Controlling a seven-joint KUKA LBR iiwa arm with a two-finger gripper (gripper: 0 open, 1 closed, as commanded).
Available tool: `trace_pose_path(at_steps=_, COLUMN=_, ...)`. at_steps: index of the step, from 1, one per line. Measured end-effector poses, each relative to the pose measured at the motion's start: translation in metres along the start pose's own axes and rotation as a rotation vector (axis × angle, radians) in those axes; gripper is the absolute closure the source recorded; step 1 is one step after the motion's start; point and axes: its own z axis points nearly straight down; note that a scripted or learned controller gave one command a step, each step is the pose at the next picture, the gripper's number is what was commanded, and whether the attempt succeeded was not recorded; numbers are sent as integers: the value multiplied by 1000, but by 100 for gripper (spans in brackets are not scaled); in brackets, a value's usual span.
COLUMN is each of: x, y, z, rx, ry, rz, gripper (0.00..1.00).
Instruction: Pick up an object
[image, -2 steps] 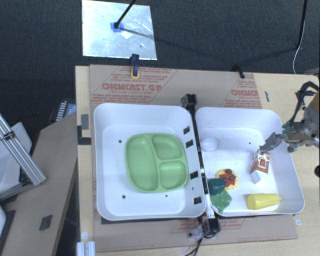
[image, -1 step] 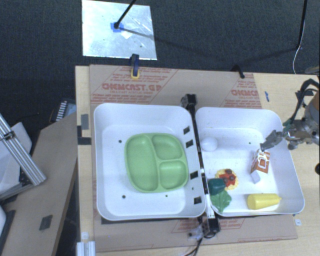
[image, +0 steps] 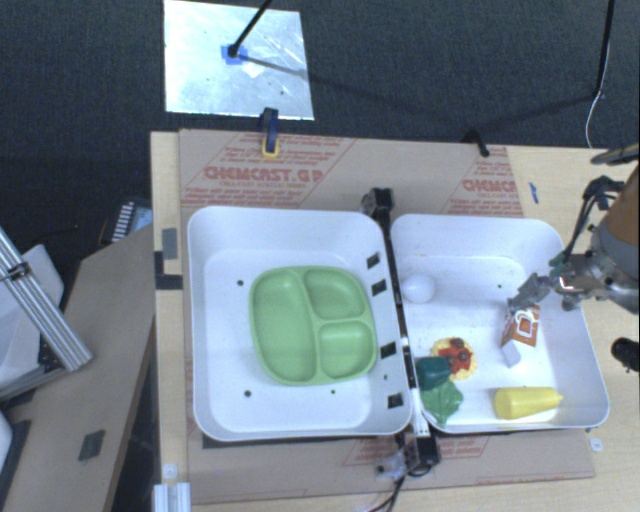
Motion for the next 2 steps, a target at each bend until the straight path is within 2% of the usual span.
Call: trace_pose_path(at_steps=2, x=-8, y=4, z=100, rx=1, ry=1, rz=1, gripper=0)
